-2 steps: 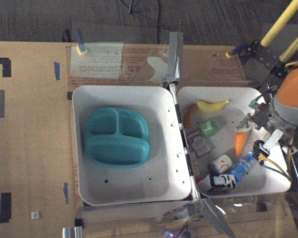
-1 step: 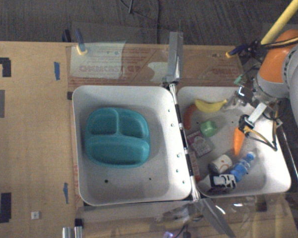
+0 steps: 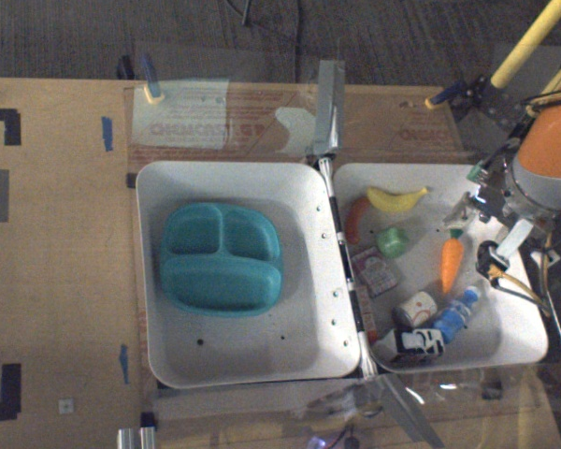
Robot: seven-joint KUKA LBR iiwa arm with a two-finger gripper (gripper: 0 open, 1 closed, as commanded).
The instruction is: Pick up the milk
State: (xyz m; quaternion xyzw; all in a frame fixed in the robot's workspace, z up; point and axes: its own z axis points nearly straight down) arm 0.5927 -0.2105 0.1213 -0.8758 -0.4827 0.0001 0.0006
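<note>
Milk (image 3: 419,341): small black-and-white carton, lying on its side, well apart from the gripper (image 3: 471,206), beyond the carrot (image 3: 451,264) and bottle (image 3: 456,314).
Jaws: open or closed, I cannot tell.
Handling: probably light, with thin walls that dent and a smooth skin.
Hold: across the flat sides at mid-body, gently.

Brown worktop (image 3: 56,251) carrying two white bins side by side, touching: left bin (image 3: 159,344), right bin (image 3: 514,340). Clear sheet (image 3: 215,115) lying behind bins. Blue tape strips (image 3: 107,134) and black corner marks (image 3: 5,124) sitting on worktop.
</note>
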